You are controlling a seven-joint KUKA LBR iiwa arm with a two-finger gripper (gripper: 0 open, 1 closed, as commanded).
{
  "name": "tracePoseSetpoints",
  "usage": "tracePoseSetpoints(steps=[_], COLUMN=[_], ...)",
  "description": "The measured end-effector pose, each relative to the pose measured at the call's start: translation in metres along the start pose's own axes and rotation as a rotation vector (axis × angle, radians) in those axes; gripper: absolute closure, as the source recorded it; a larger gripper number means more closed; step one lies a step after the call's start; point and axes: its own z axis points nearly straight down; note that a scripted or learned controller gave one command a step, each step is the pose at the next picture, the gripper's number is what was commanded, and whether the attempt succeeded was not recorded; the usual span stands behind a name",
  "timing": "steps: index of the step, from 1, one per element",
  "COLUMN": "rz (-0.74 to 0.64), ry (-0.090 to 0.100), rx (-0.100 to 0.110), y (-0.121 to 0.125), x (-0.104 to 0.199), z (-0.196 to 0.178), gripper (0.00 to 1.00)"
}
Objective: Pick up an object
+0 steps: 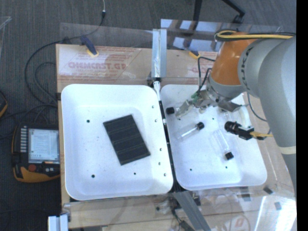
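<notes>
The grey arm (276,81) looms closest to us, bent in from the view's right so that its orange wrist hangs over the right bin (216,182). We take the capped tube (192,129), a clear sliver with a black end lying flat on that bin's floor, as our marker. The tool (185,109) sits just beyond the tube, toward the far rim, low and tilted. That slant suggests to us an approach aimed at the small pieces here. We cannot tell how far open the tool is, and we see nothing in its hold.

A small black cap (170,110) lies beyond and to the view's left of the tube, close to the bin wall. A black cube (229,155) lies nearer us and to the view's right of it. Well apart from the tube, across the ridge in the left bin (82,177), a dark ribbed slab (126,139) rests flat and askew. Both bins stand on the desk (110,66).

We judge the tube the likeliest pick, being nearest the tool, though its thin, round body may roll away.
</notes>
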Motion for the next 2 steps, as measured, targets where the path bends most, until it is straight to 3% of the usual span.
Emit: tracePoseSetpoints(steps=[1,2], rz=[0.001,0.001], ry=[0.002,0.002], rx=[0.002,0.002], y=[0.0,-0.0001], x=[0.0003,0.0002], z=[-0.0072,-0.0071], gripper=[1.0,0.0])
